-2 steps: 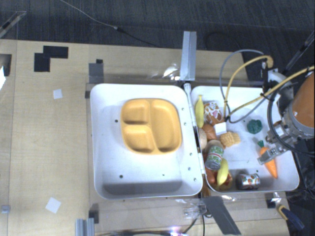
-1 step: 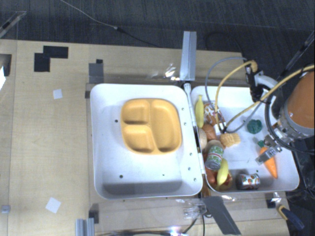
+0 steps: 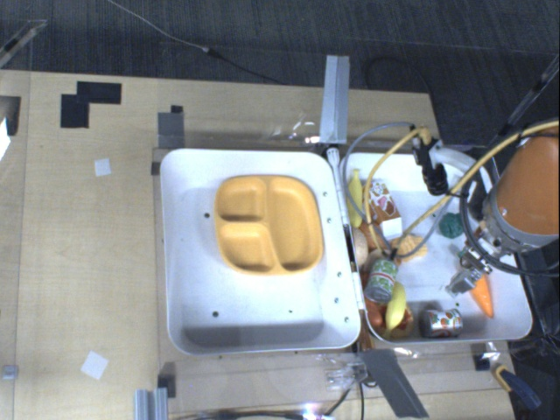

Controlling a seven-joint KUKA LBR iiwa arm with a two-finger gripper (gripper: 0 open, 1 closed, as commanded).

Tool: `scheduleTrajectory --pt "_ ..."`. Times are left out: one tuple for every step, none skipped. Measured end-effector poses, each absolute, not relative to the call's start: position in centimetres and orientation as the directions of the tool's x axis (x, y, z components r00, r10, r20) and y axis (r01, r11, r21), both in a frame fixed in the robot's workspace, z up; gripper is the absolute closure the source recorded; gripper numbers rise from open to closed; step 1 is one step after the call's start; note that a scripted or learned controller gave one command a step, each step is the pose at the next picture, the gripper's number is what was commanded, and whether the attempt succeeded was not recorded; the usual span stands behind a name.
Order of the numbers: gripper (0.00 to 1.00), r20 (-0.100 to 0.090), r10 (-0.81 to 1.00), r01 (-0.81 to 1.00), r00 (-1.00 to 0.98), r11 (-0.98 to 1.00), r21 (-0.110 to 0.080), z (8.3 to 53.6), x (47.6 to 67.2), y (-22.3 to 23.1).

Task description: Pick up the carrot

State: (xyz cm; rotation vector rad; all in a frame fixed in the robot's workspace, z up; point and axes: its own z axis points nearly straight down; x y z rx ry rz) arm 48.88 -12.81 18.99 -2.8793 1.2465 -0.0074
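Camera view. I locate the carrot (image 3: 483, 297) in the right bin (image 3: 516, 326), near that bin's right wall and toward its near edge. The gripper (image 3: 465, 274) hangs directly over the carrot's upper-left end, touching or very nearly touching it; I cannot tell which from this angle. I cannot tell the state of the fingers; the metal parts blur together under the orange band.

Handling. I judge the carrot to be a toy or plastic piece: light, stiff, smooth-skinned and somewhat slippery. It tapers, so a grip near the thin end may squeeze it out. I would close across the thick middle, with the fingers set at right angles to the long axis.

Orientation. The carrot lies flat on the bin floor. Its long axis runs diagonally, from upper left under the gripper to lower right. The narrower tip appears to point to the lower right, toward the bin's near right corner.

Surroundings. A small can (image 3: 440, 322) lies near the carrot's left, apart from it. The left bin (image 3: 188, 322) holds a yellow divided tray (image 3: 267, 224). Both bins rest on the worktop (image 3: 79, 261).
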Motion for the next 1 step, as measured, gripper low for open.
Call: scheduleTrajectory --pt "1.0 0.01 -0.614 -0.614 0.789 -0.789 -0.005 8.95 50.16 -16.31"
